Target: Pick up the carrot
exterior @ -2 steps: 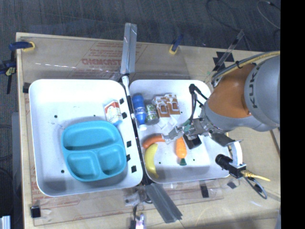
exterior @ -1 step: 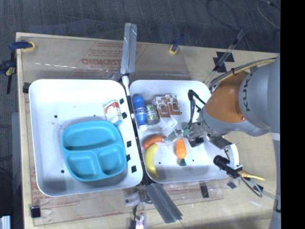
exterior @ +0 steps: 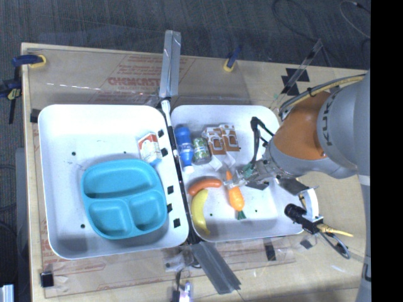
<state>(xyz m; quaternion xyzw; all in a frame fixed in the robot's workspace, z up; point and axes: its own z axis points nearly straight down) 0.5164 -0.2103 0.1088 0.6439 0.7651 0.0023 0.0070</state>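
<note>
Reaching in from the right, arm's gripper (exterior: 250,176) hangs low in the right bin (exterior: 267,225), just beside the carrot (exterior: 236,199). Finger spacing cannot be told. Carrot lies on the bin floor, orange body up, green end toward the near wall, nothing gripping it. A banana (exterior: 199,211) lies to its left. Left bin (exterior: 56,168) holds a blue divided tray (exterior: 124,198).

Glossy plastic carrot (exterior: 235,198); smooth white plastic bins (exterior: 56,143); matt blue tray (exterior: 123,197).
</note>
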